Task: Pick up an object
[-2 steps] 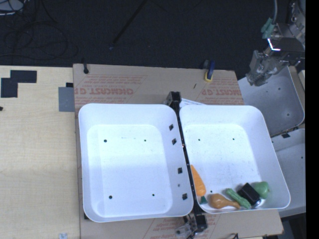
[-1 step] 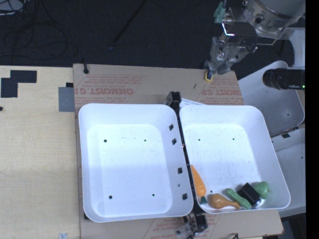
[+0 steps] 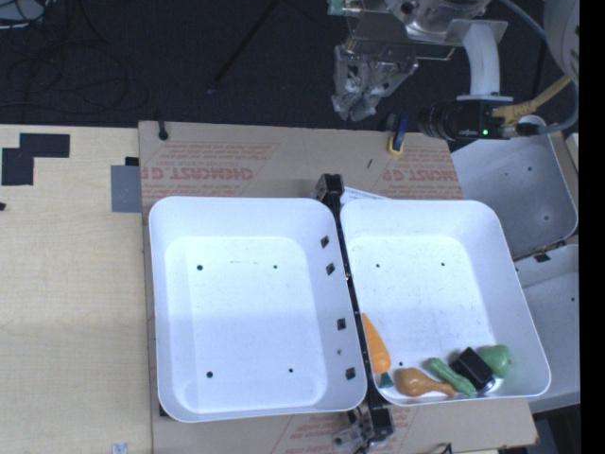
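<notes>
Several objects (image 3: pixel 444 372) crowd the right bin's (image 3: pixel 510 253) near edge; jaws' (image 3: pixel 364 88) state unclear.

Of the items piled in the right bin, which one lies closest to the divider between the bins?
The orange carrot. It lies along the right bin's left wall, while the tan piece, green piece and black block lie further right.

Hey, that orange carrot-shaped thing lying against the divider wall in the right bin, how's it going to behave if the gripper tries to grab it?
The orange carrot looks smooth and tapered, so it may slip toward its thin end. It's rounded, so a nudge could roll it. Lying tight against the right bin wall, it probably leaves little finger room on that side.
</notes>
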`<state>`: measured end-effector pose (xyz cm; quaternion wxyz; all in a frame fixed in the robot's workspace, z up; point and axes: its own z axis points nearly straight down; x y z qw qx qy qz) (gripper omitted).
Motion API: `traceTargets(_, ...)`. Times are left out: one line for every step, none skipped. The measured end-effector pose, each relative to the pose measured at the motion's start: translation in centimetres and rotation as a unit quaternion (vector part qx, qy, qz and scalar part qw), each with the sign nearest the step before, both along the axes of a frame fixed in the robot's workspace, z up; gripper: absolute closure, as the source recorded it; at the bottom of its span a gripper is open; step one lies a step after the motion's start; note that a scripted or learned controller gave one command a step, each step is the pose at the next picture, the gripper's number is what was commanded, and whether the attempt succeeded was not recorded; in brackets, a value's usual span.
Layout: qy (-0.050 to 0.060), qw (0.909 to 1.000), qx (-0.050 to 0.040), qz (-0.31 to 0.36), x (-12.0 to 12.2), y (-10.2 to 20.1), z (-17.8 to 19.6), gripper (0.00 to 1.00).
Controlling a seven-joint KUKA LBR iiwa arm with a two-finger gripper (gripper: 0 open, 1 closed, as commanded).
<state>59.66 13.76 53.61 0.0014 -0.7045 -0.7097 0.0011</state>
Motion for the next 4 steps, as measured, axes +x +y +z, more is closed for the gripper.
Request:
traceTargets(-0.001,1.0000,-0.0006,-0.001,1.8,5.7,0.1,1.00)
traceTargets(0.000,1.0000,-0.0008,-0.001,3.6,10.8,0.0,1.00)
traceTargets(0.001,1.0000,-0.0012,-0.003,3.1,10.5,0.1,1.00)
traceTargets(0.001,1.0000,-0.0013,-0.003,2.6,10.4,0.1,1.00)
